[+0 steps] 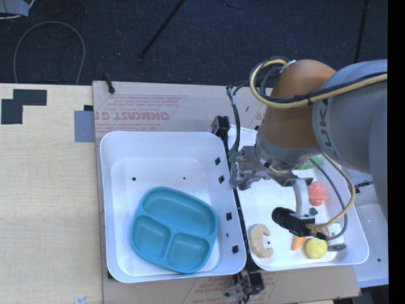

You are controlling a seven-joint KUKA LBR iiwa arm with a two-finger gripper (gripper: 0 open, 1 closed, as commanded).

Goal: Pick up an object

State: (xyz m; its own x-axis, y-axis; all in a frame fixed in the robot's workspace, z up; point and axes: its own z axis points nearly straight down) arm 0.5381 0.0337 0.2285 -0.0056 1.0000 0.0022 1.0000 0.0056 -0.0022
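Hovering hand [244, 173] over the right bin [264, 205]

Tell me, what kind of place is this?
Probably a robot lab: a grey-and-orange robot arm reaches over the right white bin on a bench, a blue tray sits in the left bin, and loose cables lie on the dark floor.

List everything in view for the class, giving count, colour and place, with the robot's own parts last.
bins: two, white, side by side on the bench
divided plate: one, blue, in the left bin
curved piece: one, beige, right bin, toward the view's lower edge
ball: one, yellow, right bin, toward the view's lower edge
small piece: one, orange, right bin, just left of the ball
lumpy piece: one, pink, right bin, right side
cardboard sheet: one, brown, under the bins
arm: one, grey with orange band, above the right bin
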